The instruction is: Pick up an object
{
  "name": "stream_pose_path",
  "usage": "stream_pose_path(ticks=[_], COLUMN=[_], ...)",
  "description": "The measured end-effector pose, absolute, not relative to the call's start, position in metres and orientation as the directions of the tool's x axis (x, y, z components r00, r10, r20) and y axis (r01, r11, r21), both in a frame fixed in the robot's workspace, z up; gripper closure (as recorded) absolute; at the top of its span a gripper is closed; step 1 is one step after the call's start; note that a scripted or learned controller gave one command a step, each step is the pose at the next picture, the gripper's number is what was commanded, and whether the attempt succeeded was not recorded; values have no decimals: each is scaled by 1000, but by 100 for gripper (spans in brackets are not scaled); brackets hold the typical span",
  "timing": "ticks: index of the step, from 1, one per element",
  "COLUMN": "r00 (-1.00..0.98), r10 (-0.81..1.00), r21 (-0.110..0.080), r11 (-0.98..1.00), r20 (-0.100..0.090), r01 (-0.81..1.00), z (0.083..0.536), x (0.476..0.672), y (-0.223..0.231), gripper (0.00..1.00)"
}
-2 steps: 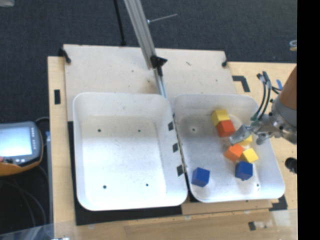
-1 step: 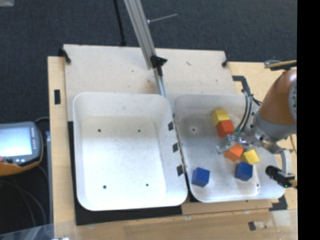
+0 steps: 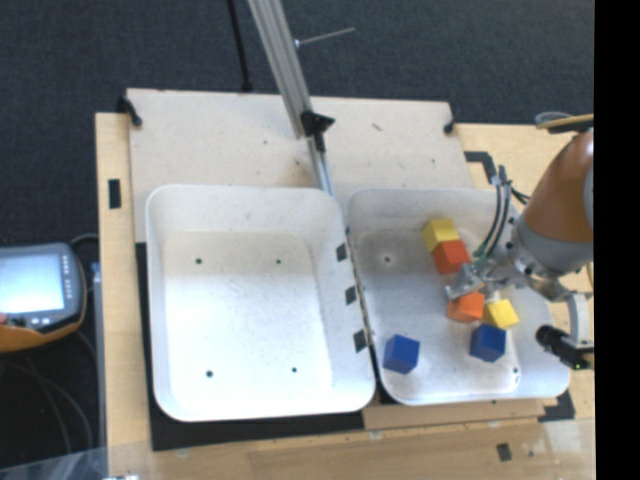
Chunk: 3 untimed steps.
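Two pincer (image 3: 470,290) fingers reach down at an orange cube (image 3: 466,307), though whether they grip it I cannot tell.

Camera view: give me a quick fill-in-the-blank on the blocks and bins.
1. All the blocks lie in the ___ bin.
2. The lone blue block sits nearest the ___ bin.
3. The hand is down beside an ___ block.
4. The number of yellow blocks, counting the upper and lower, is ___.

Missing words: right; left; orange; two
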<state>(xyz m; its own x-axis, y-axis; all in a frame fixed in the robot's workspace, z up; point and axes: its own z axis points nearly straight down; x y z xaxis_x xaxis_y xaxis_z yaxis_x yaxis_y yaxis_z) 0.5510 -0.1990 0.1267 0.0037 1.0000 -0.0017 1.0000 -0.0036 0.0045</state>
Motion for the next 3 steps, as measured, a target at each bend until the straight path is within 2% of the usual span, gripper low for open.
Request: stream_pose_path(ticks=[1, 2, 3], r00=[-10, -10, -9], r10=[1000, 1000, 1000], r21=[5, 8, -1], r11=[10, 10, 9], r20=[1, 0, 2], r01=[1000, 1000, 1000], z=[151, 200, 197], x=[586, 628, 590], y=[-131, -65, 23], gripper=[100, 100, 100])
